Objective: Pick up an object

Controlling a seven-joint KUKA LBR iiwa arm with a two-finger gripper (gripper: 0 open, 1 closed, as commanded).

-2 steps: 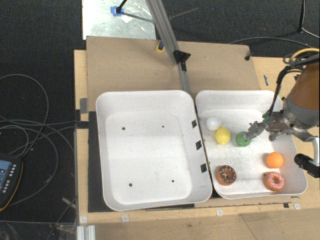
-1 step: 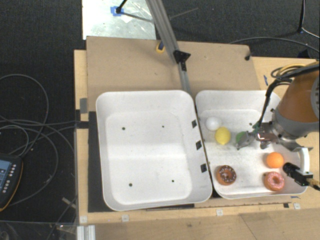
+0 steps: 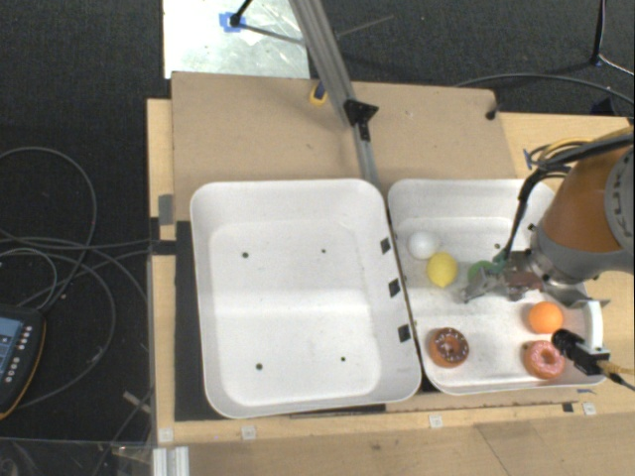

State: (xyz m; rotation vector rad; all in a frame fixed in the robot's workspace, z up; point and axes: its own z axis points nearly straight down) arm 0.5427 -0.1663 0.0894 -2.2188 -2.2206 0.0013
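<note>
The brown tabletop (image 3: 258, 127) carries two white bins; dark floor surrounds it. In the right bin (image 3: 466, 201), the tool (image 3: 483, 281) sits low beside a yellow ball (image 3: 442, 270); its grip state can't be told. The left bin (image 3: 298, 296) offers open room.

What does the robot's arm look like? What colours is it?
The arm is chunky and rounded, with a big orange band and grey metal below it. Black cables loop along its side. At the end sits a small gripper in grey and green. A white and black piece sticks out underneath.
</note>
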